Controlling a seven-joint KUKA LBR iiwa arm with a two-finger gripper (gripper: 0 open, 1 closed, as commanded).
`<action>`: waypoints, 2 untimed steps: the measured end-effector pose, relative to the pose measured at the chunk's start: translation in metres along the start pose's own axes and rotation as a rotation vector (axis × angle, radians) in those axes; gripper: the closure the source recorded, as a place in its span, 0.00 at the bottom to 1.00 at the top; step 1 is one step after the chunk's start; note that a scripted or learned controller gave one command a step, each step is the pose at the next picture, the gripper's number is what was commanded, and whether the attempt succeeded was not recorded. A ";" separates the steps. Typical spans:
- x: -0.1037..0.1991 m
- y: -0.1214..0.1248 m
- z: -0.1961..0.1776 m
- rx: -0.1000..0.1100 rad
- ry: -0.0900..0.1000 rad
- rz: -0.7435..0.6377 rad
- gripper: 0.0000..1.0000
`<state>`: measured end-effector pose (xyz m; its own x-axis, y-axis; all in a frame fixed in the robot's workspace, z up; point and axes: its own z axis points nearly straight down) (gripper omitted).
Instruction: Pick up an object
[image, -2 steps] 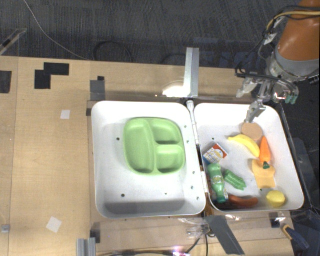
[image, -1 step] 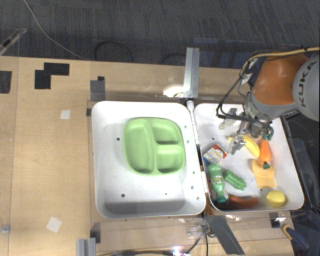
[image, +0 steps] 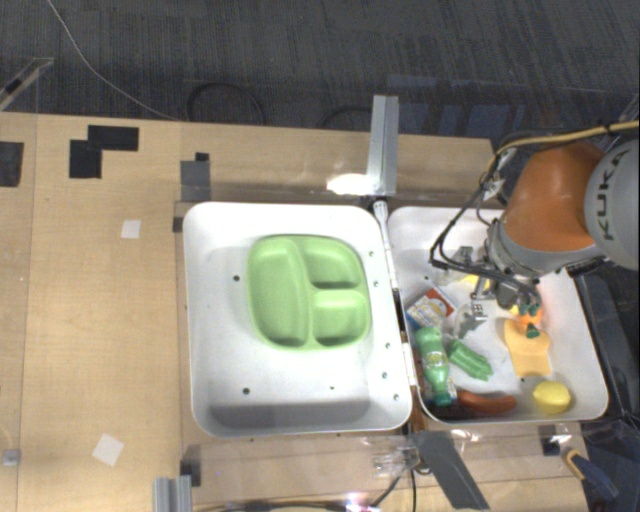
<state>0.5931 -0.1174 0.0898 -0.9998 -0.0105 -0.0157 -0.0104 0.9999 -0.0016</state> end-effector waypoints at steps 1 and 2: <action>-0.047 -0.081 0.002 0.002 0.002 -0.134 0.00; 0.038 -0.075 0.000 0.001 0.003 -0.244 0.00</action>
<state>0.5556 -0.1926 0.0898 -0.9678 -0.2515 -0.0120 -0.2515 0.9678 -0.0057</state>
